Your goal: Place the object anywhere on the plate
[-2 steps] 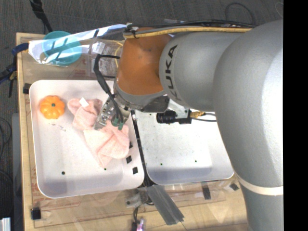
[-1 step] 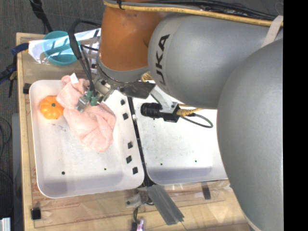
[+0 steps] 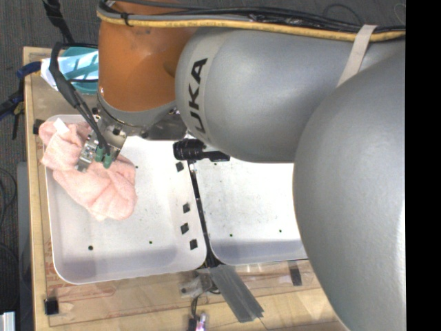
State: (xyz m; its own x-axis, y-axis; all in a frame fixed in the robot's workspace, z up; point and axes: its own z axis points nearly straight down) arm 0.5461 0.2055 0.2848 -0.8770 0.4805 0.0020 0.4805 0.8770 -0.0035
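Camera view, from above at a slant: a wooden surface carries two shallow white bins side by side. The left bin holds a crumpled pink cloth, which lies in the bin's upper left part and spreads from the far left corner down toward the middle of the floor; a small white tag shows at its upper edge. The right bin adjoins the left one along a dark seam marked by small black clips, and much of it is hidden beneath the arm.

The arm enters from the right and covers most of the upper and right picture; grey casing with the maker's lettering leads to an orange band above the wrist, and black cables run along its top and down its left side. The tool hangs below the orange band, directly over the upper part of the pink cloth. Its tips, metal with green pads, sit close together and meet the cloth's surface; whether fabric is caught between them cannot be told, nor how far apart they stand.

A blue-and-white patterned object lies beyond the far left corner of the left bin, partly behind the arm
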